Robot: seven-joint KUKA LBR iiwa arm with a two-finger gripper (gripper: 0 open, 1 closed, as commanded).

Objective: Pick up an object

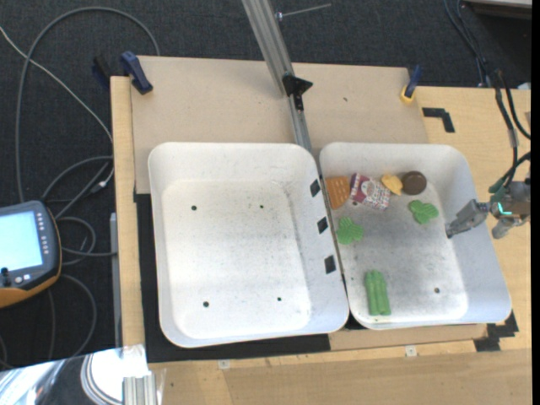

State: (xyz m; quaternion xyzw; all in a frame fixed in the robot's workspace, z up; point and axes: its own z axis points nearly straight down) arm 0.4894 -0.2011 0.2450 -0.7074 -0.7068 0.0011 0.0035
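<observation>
We see two white bins on the bench, and all the loose things lie in the right bin, while the left bin sits beside it. The gripper hangs at the 3 o'clock edge of the right bin, over its rim, and we cannot tell its state, because it is small and dark against the bin wall; nothing is visible in it. Near 12 o'clock of this bin there is a row of things close together: an orange block, a red and white packet, a yellow piece and a brown round thing. A little lower, a green lump lies nearest to the gripper, another green lump lies near 9 o'clock, and a long green piece lies alone near 6 o'clock. We judge that all of them are light toy-like things, probably stiff plastic or foam, so weight is not the problem but slipping is. The long green piece looks the easiest to take: it stands free of its neighbours, and closing across its narrow middle should give a firm hold. The packet may be soft and may crumple.
</observation>
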